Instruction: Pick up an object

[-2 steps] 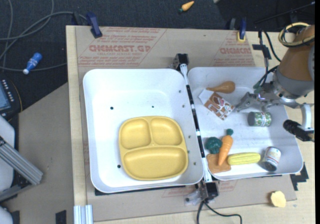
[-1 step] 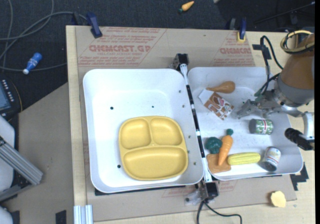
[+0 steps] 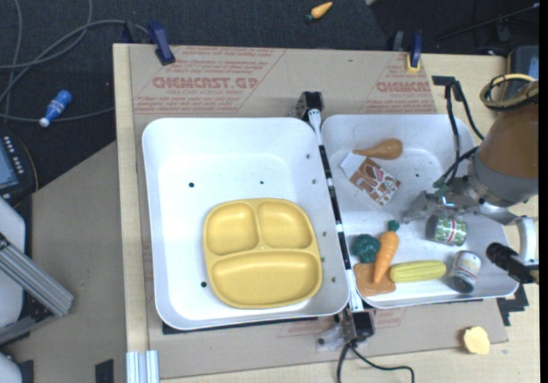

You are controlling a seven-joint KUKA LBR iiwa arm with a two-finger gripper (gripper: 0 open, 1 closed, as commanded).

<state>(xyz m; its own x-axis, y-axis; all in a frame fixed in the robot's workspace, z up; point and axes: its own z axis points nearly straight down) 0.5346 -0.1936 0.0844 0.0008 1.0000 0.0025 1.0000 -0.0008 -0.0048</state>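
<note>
The right bin [image 3: 419, 134] holds several toy foods. A tan drumstick [image 3: 380, 149] and a printed snack packet [image 3: 373, 181] lie toward the back. A carrot [image 3: 385, 255], a green broccoli piece [image 3: 366, 246], a yellow corn cob [image 3: 417, 271] and an orange slab [image 3: 370, 282] lie at the front. A green-labelled can [image 3: 449, 230] lies on its side near the right wall, with a small jar [image 3: 465, 270] in front of it. My gripper [image 3: 440, 201] hangs low over the bin, right above the can's back edge. Nothing shows held in it.
The left bin [image 3: 171, 167] carries a yellow divided plate [image 3: 261, 251]. The arm's orange band [image 3: 514, 146] overhangs the right bin's right wall. A yellow piece [image 3: 476, 339] lies on the bench in front of the right bin. A blue clamp [image 3: 415, 49] stands at the back.
</note>
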